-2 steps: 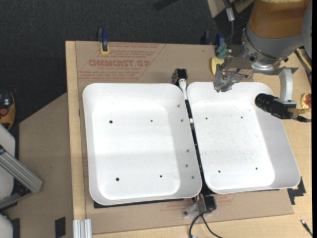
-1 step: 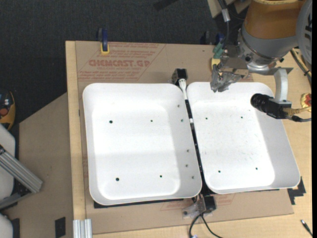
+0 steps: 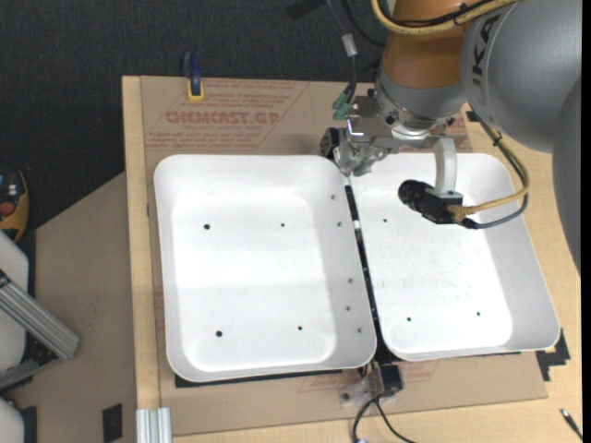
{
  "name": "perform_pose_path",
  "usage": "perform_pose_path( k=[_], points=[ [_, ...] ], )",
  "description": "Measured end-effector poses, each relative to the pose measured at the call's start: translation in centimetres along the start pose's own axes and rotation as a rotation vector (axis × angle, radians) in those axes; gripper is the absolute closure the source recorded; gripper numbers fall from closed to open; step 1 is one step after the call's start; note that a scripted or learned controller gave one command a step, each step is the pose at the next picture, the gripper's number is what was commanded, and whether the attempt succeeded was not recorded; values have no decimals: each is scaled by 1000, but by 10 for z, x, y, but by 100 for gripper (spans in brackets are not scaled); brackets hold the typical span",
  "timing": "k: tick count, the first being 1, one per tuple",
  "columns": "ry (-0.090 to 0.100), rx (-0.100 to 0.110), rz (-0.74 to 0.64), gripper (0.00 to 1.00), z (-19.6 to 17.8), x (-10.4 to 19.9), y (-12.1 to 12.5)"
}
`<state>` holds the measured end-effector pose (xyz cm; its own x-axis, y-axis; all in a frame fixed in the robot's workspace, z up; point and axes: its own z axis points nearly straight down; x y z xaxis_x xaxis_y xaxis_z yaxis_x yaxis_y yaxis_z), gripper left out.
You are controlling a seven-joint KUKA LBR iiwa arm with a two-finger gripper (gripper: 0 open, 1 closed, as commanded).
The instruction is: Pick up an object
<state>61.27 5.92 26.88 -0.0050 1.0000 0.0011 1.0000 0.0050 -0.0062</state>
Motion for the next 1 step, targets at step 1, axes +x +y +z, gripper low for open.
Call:
perform_pose_path(
  k=[1],
  points=[
    [0, -5, 2, 100, -27, 13, -25]
  ],
)
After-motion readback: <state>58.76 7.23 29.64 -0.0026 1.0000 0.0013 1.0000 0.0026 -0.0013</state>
